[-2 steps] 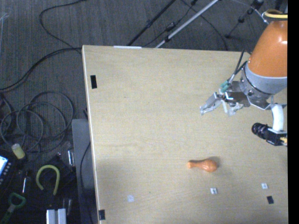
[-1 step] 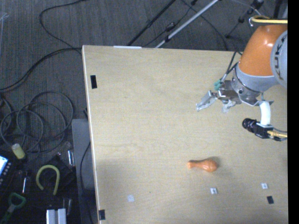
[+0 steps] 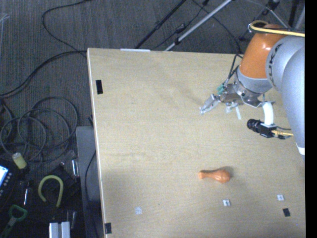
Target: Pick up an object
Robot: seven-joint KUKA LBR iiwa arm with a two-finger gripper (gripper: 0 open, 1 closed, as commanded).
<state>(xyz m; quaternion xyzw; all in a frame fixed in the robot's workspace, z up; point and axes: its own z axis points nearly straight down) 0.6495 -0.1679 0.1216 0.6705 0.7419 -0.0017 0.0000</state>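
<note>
While the gripper (image 3: 210,104) hovers with its fingers spread and nothing between them, well above the orange object (image 3: 216,175) lying on the bench, the approach seems unfinished and calls for moving over that object.

Matt wood-look bench (image 3: 148,133), smooth orange object (image 3: 216,175) — metal claw (image 3: 212,104)

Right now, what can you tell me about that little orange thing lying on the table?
The orange thing is small, shaped like a tiny pear or gourd: a round, fat end on the right and a thin neck pointing left. It looks smooth, maybe plastic or rubber. It lies flat on its side on the tan wooden surface, toward the near edge, alone. Nothing touches it but the surface beneath. The gripper is farther back, well apart from it.
</note>
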